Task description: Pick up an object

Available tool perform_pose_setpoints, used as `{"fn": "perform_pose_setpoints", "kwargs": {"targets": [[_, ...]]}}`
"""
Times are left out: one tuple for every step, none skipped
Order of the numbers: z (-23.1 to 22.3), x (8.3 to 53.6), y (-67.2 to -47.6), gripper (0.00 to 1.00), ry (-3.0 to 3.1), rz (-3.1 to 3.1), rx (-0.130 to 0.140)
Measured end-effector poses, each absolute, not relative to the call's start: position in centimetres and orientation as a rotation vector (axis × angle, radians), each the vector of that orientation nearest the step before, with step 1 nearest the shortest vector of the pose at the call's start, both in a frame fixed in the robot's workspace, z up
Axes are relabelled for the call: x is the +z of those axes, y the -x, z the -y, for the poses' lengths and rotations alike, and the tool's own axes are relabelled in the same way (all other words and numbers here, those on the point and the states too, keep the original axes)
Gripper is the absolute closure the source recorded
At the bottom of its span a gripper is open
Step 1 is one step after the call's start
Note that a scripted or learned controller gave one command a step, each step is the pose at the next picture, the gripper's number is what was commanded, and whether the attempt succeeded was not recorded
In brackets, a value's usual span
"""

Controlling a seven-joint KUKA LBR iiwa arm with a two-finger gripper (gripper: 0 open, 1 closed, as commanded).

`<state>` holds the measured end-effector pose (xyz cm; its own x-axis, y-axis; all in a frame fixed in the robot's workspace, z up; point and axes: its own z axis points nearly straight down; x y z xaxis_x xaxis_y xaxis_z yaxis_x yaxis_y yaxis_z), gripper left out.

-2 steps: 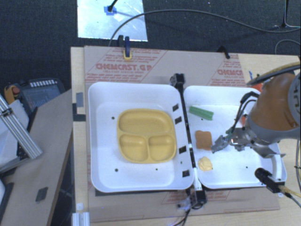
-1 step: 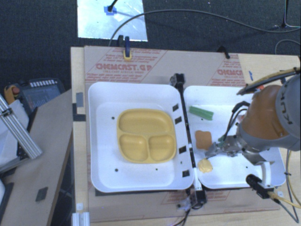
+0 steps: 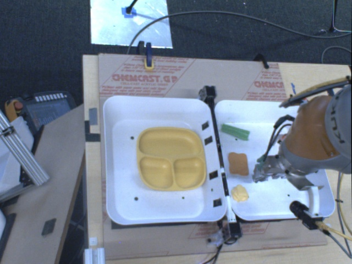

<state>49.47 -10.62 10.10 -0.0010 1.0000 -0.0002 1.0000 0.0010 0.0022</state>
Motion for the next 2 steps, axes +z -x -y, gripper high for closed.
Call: {"fn": "perform_pose_setpoints", "kwargs": {"targets": [[11.2,16.0,-49.0,1.00,-2.217,-2.218,0.006],[10.8,20.7,-49.8,1.00,-2.212,-2.222,0.007]]}}
